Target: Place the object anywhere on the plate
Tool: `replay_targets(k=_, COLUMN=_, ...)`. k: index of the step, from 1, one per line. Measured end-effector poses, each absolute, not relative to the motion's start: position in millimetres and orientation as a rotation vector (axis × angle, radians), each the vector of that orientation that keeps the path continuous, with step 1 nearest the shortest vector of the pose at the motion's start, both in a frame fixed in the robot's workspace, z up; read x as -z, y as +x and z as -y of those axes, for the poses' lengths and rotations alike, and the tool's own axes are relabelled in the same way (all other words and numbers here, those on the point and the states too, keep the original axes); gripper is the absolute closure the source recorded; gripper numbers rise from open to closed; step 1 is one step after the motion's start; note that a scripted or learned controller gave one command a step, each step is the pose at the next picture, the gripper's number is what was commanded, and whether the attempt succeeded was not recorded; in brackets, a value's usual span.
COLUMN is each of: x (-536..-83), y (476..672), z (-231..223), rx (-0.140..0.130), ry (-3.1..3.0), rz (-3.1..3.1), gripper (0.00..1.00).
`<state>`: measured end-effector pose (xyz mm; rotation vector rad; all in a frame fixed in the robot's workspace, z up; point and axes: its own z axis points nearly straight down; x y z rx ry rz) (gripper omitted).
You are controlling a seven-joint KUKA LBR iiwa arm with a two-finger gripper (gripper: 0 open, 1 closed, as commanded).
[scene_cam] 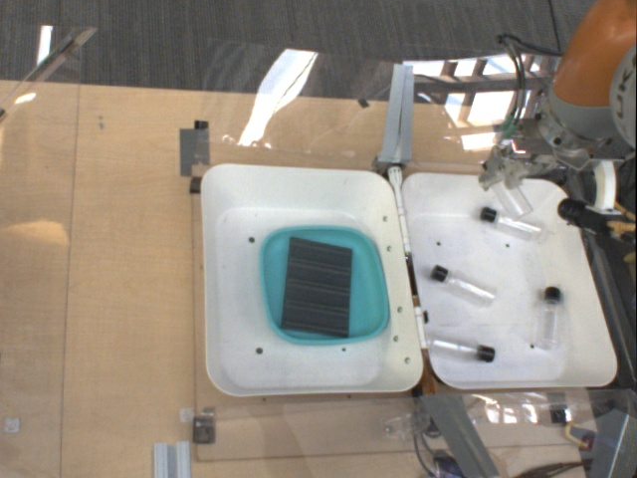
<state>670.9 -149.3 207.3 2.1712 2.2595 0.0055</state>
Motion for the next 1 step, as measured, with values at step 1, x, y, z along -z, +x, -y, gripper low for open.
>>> replay_targets(k=1, x=-200.9, y=645.9, z=52.2, rx=-0.007, ry=2.076, rz=-2.353, gripper=1.0)
